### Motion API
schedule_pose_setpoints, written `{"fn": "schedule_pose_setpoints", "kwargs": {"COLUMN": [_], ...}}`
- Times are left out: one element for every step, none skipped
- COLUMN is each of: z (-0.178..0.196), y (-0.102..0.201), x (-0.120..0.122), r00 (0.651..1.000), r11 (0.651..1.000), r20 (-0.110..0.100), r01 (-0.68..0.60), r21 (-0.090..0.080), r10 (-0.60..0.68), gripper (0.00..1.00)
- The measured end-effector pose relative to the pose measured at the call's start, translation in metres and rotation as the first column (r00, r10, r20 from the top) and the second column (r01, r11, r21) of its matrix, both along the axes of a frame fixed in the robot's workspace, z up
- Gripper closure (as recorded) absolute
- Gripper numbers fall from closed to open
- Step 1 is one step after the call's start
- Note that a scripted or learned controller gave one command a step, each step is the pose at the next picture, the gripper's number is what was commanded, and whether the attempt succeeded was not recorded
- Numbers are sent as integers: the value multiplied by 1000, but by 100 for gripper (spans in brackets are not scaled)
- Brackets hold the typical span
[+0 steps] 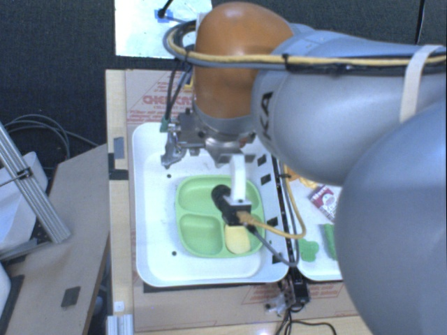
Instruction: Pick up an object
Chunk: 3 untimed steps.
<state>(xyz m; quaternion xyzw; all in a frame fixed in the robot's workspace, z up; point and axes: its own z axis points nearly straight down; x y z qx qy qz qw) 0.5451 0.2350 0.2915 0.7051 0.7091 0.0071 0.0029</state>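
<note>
Nothing is lifted yet. The gripper (170,155) hangs over the far left of the left bin (150,257), just beyond the green divided tray (199,218). A yellow piece (237,241) lies in the tray's near right compartment (a likely target). I cannot tell whether the gripper is open or closed. The arm hides most of the right bin (318,274).

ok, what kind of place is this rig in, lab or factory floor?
Most likely a robotics lab test bench, not a production floor: a grey arm over a shallow white bin set on cardboard, a green divided plate inside it, and loose cables by an aluminium frame at the left.
</note>
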Motion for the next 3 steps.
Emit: {"fn": "schedule_pose_setpoints", "kwargs": {"z": [147, 251, 244], "y": [-1, -1, -1], "x": [54, 87, 85], "r00": [1000, 1000, 1000], "r11": [1000, 1000, 1000], "r20": [7, 2, -12], "r01": [0, -1, -1], "r21": [1, -2, -5], "r10": [0, 1, 1], "gripper": [0, 0, 0]}}
